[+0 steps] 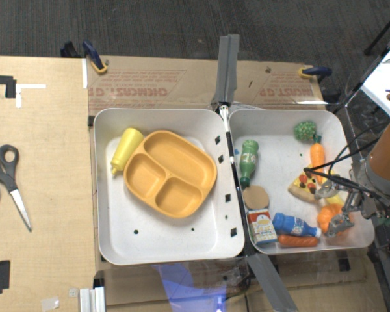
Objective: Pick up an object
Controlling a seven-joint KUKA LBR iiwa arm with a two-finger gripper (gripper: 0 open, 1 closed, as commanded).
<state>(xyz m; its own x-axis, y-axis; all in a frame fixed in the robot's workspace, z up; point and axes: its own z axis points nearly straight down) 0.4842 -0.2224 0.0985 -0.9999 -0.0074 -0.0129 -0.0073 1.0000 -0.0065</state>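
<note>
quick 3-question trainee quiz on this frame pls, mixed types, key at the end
1. True or false: the yellow bottle lies in the same bin as the orange divided tray.
2. Which bin holds the green bottle? A) left bin B) right bin C) neither, it lies on the bench
3. Fill in: the gripper is above the ____ bin, near the pizza slice.

Key: 1 true; 2 B; 3 right
</note>
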